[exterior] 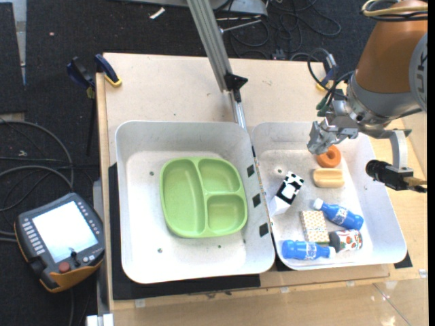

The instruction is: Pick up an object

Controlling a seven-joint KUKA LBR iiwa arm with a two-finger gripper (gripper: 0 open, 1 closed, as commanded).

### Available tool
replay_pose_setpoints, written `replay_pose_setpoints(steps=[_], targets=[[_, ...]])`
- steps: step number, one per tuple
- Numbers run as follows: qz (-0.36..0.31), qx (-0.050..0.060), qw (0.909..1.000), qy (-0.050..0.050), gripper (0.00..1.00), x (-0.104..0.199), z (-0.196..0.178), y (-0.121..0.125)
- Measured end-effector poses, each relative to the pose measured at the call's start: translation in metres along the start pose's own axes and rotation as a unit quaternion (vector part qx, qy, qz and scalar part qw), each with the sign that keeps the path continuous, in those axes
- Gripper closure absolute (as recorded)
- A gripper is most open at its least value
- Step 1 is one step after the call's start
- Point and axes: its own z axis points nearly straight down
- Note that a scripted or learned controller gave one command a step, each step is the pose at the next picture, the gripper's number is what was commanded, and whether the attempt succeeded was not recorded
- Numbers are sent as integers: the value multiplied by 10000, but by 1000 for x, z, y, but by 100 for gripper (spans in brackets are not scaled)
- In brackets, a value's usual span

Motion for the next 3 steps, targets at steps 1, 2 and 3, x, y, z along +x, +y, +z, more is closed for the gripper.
replay_pose_setpoints(steps=[1, 2, 3], targets=[[3, 7, 10000, 1, 100, 58, 3, -18], [5, 11, 10000, 0, 100, 104, 13, -34], [-2, -1, 10000, 0, 100, 161, 11, -40]])
